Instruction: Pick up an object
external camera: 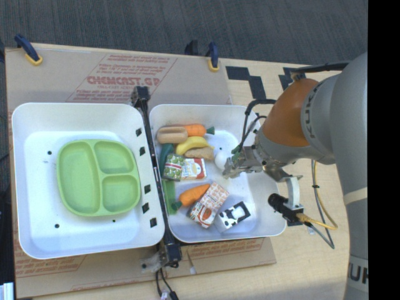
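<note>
Toy food heaped in right bin (pixel 265 227): hot dog (pixel 171 134), banana (pixel 192 145), carrot (pixel 194 194), cartons. Gripper (pixel 232 167) low beside white egg (pixel 221 160); finger state impossible to tell.

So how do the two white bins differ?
The left white plastic bin holds one thing, a green divided plate; the right white plastic bin holds a jumble of toy food, among it a yellow banana and an orange carrot. The arm reaches over the right bin, not the left. Both are shallow with rounded corners.
</note>
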`<move>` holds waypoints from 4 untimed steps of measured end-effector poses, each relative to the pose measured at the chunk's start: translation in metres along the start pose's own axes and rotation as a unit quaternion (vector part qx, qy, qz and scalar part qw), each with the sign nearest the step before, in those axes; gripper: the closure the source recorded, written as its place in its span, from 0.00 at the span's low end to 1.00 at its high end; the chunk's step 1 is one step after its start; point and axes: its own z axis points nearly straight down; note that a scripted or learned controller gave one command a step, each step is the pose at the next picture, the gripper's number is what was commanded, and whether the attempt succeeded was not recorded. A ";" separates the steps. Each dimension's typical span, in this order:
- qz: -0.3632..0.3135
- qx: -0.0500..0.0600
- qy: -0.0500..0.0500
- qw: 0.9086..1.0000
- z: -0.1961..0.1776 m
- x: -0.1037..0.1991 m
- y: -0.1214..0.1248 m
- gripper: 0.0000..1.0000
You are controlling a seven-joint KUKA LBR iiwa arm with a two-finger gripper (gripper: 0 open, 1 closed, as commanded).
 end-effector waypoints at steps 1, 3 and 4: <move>0.003 -0.003 0.000 1.000 -0.150 -0.011 0.055 1.00; 0.003 -0.001 0.000 1.000 -0.125 -0.014 -0.037 0.00; 0.004 -0.006 -0.001 1.000 -0.006 0.062 -0.049 0.00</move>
